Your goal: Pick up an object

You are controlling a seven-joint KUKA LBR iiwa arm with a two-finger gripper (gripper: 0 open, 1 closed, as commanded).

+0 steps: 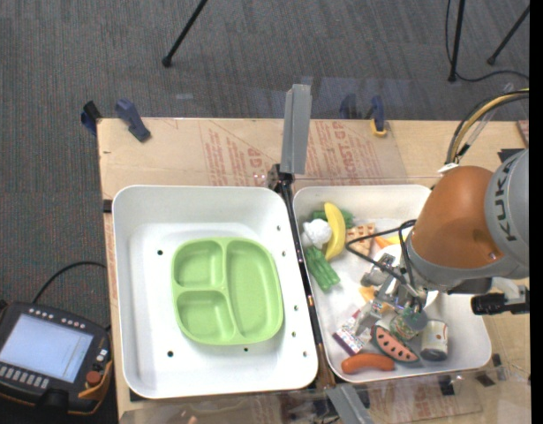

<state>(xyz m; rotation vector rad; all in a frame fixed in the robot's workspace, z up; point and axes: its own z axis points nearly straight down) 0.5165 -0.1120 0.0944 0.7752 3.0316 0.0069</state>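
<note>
The right bin holds several toy foods: a yellow banana, a white lump, a green vegetable piece, an orange waffle-like piece, a watermelon slice, a red sausage, a small can and a purple-and-white packet. My gripper hangs low over the front middle of this bin, just above the watermelon slice and left of the can. The wrist hides what lies directly beneath it.
The left bin bears a light green divided plate. A grey upright post stands behind the seam between the bins. A teach pendant lies at the lower left, off the bench.
</note>
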